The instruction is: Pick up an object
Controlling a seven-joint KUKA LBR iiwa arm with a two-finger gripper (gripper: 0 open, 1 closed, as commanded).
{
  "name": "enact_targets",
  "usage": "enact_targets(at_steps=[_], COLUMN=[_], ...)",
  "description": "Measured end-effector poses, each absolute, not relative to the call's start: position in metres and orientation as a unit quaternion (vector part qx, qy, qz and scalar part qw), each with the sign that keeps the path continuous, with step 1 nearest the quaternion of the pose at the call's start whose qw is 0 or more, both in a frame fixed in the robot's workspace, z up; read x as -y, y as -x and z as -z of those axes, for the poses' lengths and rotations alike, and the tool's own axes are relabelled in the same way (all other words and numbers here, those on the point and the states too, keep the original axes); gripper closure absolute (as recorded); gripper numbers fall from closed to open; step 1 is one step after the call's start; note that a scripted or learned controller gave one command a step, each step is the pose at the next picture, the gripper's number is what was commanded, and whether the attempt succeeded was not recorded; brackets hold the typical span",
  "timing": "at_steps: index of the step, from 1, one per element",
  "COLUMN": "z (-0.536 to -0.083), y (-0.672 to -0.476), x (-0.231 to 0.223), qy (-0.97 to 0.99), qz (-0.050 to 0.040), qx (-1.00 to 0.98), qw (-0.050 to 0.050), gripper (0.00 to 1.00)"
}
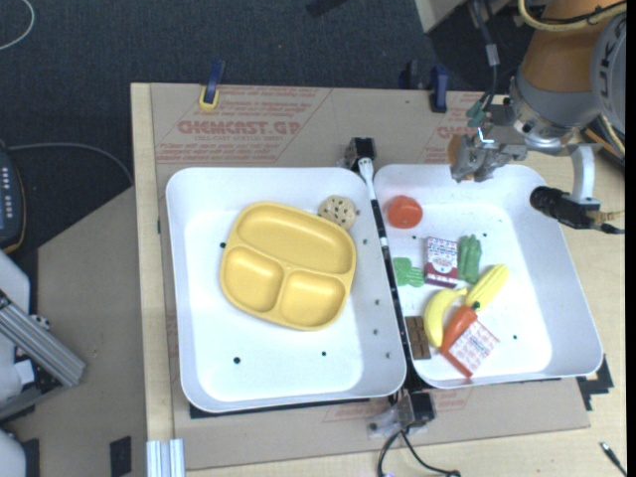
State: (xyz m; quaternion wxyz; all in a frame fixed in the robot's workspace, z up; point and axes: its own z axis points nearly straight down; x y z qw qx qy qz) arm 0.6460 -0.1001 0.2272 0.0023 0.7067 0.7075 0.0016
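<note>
The right bin [556,276] holds a red tomato [403,211], a red-and-white carton [441,260], green pieces [469,257], a corn cob [487,286], a banana [438,313], a carrot [458,325], a red-and-white packet [473,348] and a brown bar [418,337]. My gripper [475,165] hangs over the bin's far rim, up and right of the tomato, with nothing seen between its fingers. The left bin [199,296] bears a yellow divided plate [287,263] and a cookie [338,209].
The arm [566,58] comes in from the top right. A black cylinder [558,205] juts over the right bin's far right rim. Clamps [210,87] sit at the board's far edge. Cables trail at the front [417,435].
</note>
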Motion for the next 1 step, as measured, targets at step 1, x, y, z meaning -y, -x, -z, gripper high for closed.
enact_targets(at_steps=[1], z=[-0.2199], y=[-0.5985], x=[0.0636], qy=[-0.707], qz=[0.0012], qx=[-0.708], qw=[-0.002], gripper=[1.00])
